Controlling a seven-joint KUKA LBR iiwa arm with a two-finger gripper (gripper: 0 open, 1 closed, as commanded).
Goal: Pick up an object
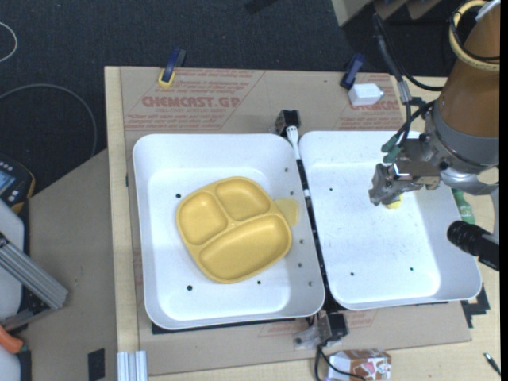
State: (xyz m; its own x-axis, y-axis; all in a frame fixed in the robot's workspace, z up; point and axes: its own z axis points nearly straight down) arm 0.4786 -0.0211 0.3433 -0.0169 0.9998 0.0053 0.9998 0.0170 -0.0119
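Observation:
A yellow divided plate (232, 227) with three compartments lies in the left bin (151, 165), slightly right of its middle. My gripper (386, 192) hangs over the upper right part of the right bin (357, 284), pointing down. A small yellow thing (394, 202) peeks out right at the gripper's lower end; whether it is held or lies on the bin floor beneath is unclear. A slim green object (463, 205) sits at the right bin's right rim, partly hidden by the arm.
The bins' raised rims meet along a black strip (305, 197) between them. A white block (365, 94) and blue clamps (171, 63) sit on the cardboard behind the bins. Cables and a small packet (367, 365) lie in front.

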